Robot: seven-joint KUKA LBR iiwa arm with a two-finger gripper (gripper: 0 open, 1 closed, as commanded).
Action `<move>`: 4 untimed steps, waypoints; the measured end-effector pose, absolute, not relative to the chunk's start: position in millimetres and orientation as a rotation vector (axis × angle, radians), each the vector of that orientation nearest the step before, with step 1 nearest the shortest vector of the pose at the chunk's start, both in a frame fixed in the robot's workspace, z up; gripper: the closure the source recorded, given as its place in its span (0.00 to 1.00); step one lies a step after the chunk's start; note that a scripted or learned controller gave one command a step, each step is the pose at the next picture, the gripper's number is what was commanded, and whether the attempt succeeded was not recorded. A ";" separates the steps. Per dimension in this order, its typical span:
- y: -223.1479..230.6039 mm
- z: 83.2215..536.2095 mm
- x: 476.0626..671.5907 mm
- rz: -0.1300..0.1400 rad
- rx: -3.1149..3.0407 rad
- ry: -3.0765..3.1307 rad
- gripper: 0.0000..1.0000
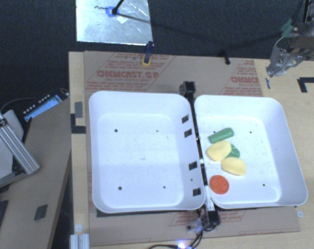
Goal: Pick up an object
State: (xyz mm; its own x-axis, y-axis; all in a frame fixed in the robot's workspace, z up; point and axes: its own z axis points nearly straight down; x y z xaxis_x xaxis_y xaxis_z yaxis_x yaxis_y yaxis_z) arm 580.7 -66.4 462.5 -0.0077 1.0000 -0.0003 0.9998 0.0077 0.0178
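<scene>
Objects for picking lie together in the right bin [281,119], in its left half close to the wall shared with the left bin [102,139]. Farthest of them is a green cylinder [221,135], lying tilted. Just near of it is a yellow piece [218,151], and a small green piece [234,152] shows from behind its right edge, touching it. A second yellow piece [233,166] lies just near and right of the first one, seeming to touch it. Nearest is an orange-red disc [219,184], flat on the bin floor, slightly apart from the yellow pieces.

The gripper [277,66] is at the far right, above the bench [208,66] and beyond the far right corner of the right bin, well apart from all the objects. It is blurred and seen against the arm's metal parts, so I cannot tell how far it is open; nothing is visible in it.

Both bins stand on a brown cardboard sheet with red printing. On the dark floor at the far left is a shiny metal plate [113,15].
</scene>
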 end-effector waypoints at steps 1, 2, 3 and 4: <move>-24.5 517.5 602.6 0.010 2.208 2.225 1.00; -41.6 536.8 577.5 0.005 2.218 2.220 1.00; -119.8 535.3 546.8 0.001 2.226 2.213 1.00; -179.4 535.6 533.3 0.000 2.223 2.213 1.00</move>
State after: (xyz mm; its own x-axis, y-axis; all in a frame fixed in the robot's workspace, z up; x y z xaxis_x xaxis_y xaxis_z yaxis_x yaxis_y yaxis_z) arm 533.3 -179.4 535.6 0.0046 1.0000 -0.0036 1.0000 -0.0046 0.0037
